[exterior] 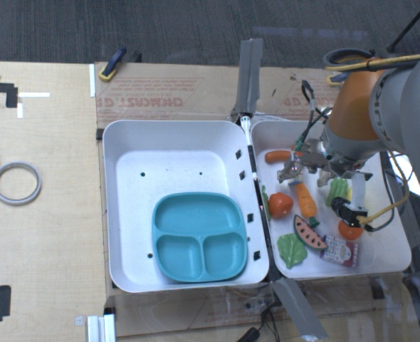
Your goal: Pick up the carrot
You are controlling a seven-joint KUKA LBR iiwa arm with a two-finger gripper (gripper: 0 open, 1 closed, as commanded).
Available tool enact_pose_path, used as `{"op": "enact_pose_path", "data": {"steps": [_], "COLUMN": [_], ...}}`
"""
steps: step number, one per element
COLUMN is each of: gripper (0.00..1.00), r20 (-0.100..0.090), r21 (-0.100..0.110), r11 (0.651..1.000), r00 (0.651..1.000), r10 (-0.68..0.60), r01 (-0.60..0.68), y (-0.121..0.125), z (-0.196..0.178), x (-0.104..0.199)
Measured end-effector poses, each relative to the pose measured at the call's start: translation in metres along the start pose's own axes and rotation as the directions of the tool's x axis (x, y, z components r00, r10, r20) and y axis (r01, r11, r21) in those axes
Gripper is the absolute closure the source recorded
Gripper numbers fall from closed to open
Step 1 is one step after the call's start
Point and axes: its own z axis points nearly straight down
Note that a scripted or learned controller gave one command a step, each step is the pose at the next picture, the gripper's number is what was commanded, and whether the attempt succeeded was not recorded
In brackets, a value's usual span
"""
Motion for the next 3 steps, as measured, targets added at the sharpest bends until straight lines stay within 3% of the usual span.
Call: {"op": "enact_pose_path", "data": {"steps": [1,2,3], "gripper": [0.0,0.0,0.0], "r20": [0.0,-0.001,-0.001], "r21": [-0.001,0.0,0.0], "r11": [1.0,0.995,0.995], "r00": [1.0,0.995,0.995], "r10": [0.0,0.102,0.101], "r01": [0.0,-0.102,-0.101], "y": [0.0,-0.044,-0.044], "z": [0.0,0.012,0.012], "x": [0.0,-0.033,-0.033]}}
